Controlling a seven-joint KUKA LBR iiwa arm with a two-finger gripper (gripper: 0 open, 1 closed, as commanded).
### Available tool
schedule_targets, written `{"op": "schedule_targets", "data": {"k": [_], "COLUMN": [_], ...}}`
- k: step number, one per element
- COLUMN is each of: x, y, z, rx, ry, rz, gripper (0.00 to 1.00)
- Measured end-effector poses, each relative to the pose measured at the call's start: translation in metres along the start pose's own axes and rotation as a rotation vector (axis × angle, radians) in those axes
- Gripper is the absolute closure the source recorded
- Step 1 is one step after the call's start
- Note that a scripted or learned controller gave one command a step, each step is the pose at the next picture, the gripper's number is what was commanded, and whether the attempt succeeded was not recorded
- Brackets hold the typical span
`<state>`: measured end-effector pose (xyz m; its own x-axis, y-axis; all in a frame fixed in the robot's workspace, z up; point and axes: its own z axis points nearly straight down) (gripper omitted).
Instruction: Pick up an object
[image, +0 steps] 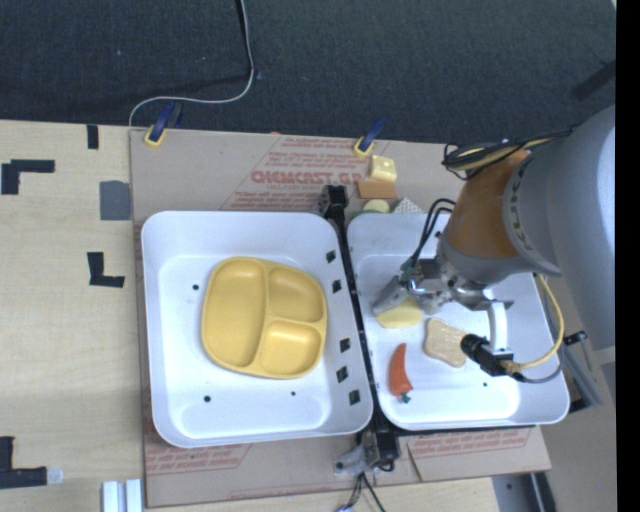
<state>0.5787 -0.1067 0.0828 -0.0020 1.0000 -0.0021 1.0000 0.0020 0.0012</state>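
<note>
One pale yellow piece (400, 317) just below the hand (425, 290), fingers' state impossible to tell

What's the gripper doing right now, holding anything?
Gripper: open, holding nothing, fingers spread over the right bin above the pale yellow piece.

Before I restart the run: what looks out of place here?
A yellow block and a small pale item lie outside the right bin, on the cardboard behind its back rim. Nothing looks spilled or broken.
</note>
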Motion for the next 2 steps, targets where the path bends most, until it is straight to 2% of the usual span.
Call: {"op": "schedule_targets", "data": {"k": [1,2], "x": [-0.0019,-0.0017], "y": [0.0031,0.0023], "z": [-0.0157,-0.0147], "rx": [-0.007,-0.005], "ry": [-0.001,0.000], "rz": [0.001,0.001], "gripper": [1.00,0.00]}}
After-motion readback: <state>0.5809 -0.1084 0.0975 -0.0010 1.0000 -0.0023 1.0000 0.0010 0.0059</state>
